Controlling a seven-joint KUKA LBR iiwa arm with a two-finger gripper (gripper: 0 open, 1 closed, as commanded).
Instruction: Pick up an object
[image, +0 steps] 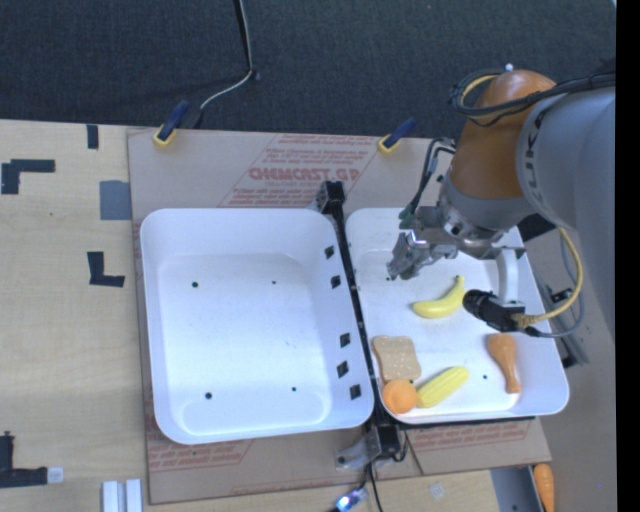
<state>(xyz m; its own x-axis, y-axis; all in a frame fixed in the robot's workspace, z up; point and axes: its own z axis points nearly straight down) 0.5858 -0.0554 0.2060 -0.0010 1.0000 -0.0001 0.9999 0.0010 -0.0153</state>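
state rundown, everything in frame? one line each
gripper: above the right bin's far-left part, nothing visible between its fingers
banana: lying loose in the right bin, just beside the gripper
toast slice: flat, touching the orange
orange: resting at the near rim
corn cob: lying flat against the orange
drumstick: lying near the right rim
left bin: level on the bench
right bin: level, holds all five items

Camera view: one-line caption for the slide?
KUKA arm's gripper hovers over the right bin, above the banana, corn, bread, orange and drumstick.
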